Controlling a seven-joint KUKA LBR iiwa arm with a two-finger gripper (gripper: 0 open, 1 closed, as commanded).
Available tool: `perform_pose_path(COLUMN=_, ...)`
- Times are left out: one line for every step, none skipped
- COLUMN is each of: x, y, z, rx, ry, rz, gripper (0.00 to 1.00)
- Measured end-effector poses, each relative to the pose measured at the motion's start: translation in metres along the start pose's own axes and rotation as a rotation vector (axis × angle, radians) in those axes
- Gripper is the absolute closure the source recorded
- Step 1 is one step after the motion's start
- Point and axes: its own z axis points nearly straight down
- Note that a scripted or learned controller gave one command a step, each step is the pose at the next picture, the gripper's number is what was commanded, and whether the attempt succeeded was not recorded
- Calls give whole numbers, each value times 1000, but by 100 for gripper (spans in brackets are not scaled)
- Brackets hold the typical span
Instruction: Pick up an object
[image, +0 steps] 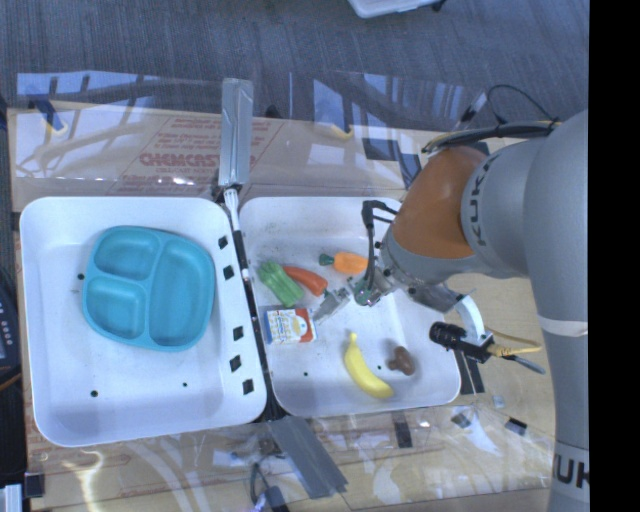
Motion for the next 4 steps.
perform_pose_path(x=-47, y=63, z=14, rx=2, ry=1, rz=97, gripper=0)
perform_pose_path(x=-22, y=93, z=18, rx=21, ry=8, rz=75, gripper=0)
perform_pose_path(x=-22, y=96, z=6, rx=12, ry=1, rz=68, gripper=100)
perform_pose_path(x=53, y=132, z=-89, rx=-5, ry=-3, rz=152, gripper=100)
